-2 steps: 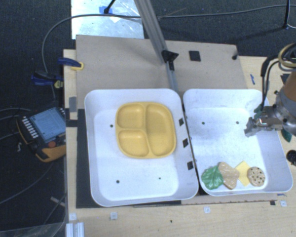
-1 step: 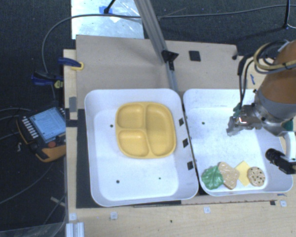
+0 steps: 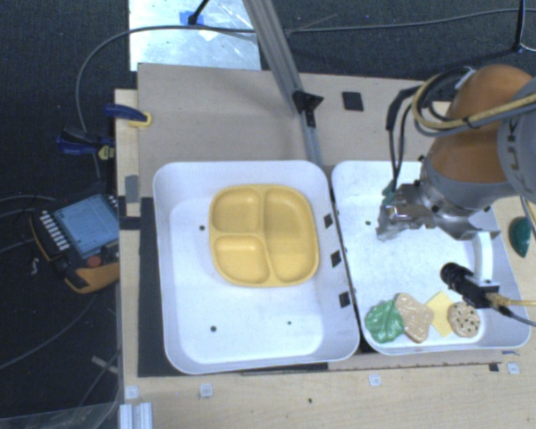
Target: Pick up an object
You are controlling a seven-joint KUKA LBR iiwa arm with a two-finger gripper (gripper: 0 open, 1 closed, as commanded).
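Grey metal gripper (image 3: 397, 219) poised above the right white bin (image 3: 362, 181); open or closed, impossible to tell. Nothing lifted yet; green leaf-shaped toy (image 3: 385, 322), tan bread-shaped slice (image 3: 415, 317), yellow cheese wedge (image 3: 440, 310) and brown round cookie (image 3: 464, 320) lying in its near corner, well apart from the gripper; whole pick left to do, by the look of it.

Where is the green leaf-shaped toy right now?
The green leaf-shaped toy lies in the right white bin, at its near left corner, touching the tan bread-shaped piece on its right.

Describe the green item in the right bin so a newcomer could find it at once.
Start at the right white bin and go to its near edge, where four small food pieces lie in a row. The green leaf-shaped piece is the leftmost, touching a tan toast-like piece; it alone is green.
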